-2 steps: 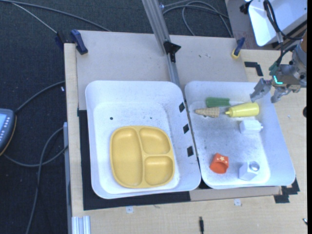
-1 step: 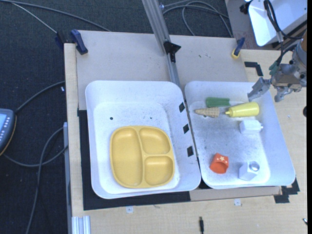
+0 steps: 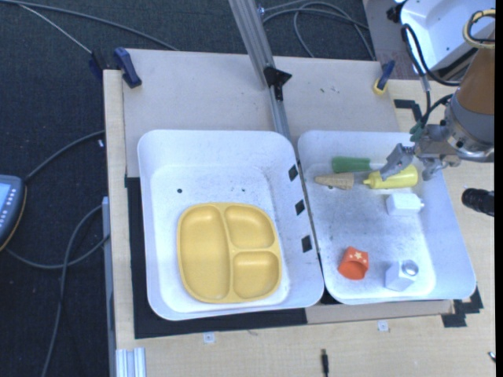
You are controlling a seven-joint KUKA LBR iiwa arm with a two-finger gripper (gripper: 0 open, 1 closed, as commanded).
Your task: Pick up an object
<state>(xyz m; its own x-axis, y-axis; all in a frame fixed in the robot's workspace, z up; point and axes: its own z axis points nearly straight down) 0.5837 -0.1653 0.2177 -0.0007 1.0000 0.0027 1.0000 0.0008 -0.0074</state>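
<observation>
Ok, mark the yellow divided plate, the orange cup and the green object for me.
yellow divided plate (image 3: pixel 229 252): camera view, on the ridge between its compartments.
orange cup (image 3: pixel 354 263): camera view, on its side wall.
green object (image 3: pixel 350 164): camera view, mid-length on its top.

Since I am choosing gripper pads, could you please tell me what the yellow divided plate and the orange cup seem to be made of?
The yellow divided plate looks like moulded plastic with a smooth, slightly satin finish: uniform colour, rounded compartment ridges and soft highlights. The orange cup also appears to be plastic, opaque and evenly coloured; it is too small to judge its finish.
</observation>
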